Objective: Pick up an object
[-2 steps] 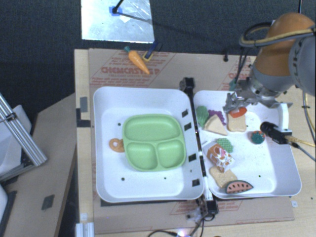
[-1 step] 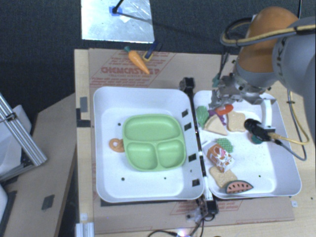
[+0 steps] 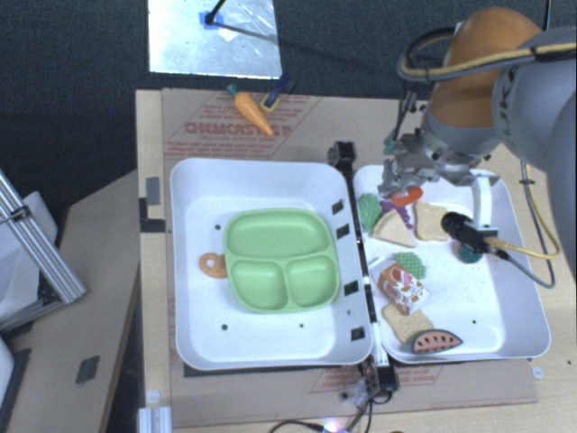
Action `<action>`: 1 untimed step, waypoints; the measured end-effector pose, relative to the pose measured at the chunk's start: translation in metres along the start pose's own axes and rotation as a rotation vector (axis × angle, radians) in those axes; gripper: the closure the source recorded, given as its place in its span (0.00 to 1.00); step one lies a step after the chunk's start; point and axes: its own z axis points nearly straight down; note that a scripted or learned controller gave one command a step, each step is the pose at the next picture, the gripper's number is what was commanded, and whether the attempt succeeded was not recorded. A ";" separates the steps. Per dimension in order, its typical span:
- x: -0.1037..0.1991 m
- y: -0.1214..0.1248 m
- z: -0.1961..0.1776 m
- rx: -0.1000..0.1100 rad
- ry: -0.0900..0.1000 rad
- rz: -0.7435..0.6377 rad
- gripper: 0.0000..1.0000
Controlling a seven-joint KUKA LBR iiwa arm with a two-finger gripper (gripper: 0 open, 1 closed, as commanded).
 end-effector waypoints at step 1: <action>0.014 -0.007 0.010 0.003 0.000 0.000 1.00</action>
